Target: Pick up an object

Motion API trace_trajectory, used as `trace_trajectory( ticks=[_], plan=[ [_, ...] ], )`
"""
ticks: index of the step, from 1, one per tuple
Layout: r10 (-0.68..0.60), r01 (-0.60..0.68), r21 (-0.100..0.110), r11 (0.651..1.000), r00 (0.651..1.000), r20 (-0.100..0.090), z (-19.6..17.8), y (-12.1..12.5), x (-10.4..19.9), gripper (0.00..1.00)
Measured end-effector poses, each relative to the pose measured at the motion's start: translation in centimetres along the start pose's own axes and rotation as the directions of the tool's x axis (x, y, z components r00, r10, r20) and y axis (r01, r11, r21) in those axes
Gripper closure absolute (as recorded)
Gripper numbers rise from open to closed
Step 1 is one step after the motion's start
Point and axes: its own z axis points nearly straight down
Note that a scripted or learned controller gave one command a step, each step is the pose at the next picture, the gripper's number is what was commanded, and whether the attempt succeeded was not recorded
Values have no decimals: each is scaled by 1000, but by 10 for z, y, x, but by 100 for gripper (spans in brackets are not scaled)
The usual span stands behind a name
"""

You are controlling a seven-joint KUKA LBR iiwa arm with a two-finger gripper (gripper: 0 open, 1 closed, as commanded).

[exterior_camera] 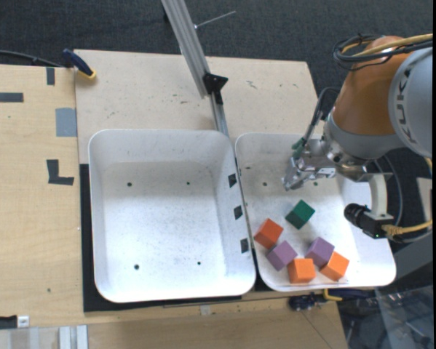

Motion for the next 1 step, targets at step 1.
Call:
trace_trajectory(
  ticks=[1],
  plan=[
    [2,-2,0,1000,1000,1,4,26,41,100]
  ],
)
